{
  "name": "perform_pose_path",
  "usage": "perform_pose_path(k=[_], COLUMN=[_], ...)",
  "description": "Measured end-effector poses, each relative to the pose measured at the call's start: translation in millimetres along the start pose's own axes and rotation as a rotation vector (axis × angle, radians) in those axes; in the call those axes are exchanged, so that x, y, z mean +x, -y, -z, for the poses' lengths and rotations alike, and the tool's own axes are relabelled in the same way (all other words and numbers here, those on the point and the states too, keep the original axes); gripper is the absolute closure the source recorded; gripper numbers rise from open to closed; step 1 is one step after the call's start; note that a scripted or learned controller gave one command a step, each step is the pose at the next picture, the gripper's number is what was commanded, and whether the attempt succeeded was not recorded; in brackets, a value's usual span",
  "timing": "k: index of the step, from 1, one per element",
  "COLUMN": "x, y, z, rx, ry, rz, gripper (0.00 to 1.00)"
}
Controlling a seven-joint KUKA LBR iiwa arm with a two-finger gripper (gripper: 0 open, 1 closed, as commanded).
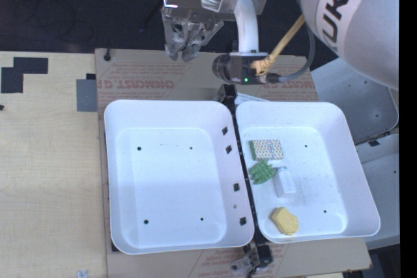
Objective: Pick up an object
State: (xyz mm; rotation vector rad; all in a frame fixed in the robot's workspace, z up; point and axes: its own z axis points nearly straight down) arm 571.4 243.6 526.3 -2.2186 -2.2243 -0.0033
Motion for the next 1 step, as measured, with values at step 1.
perform_pose_path(k=[1], x=[0.7], y=[-0.2], z=[11.6], rx=[0.004], ry=[0.002], rz=[0.002], gripper=[1.00])
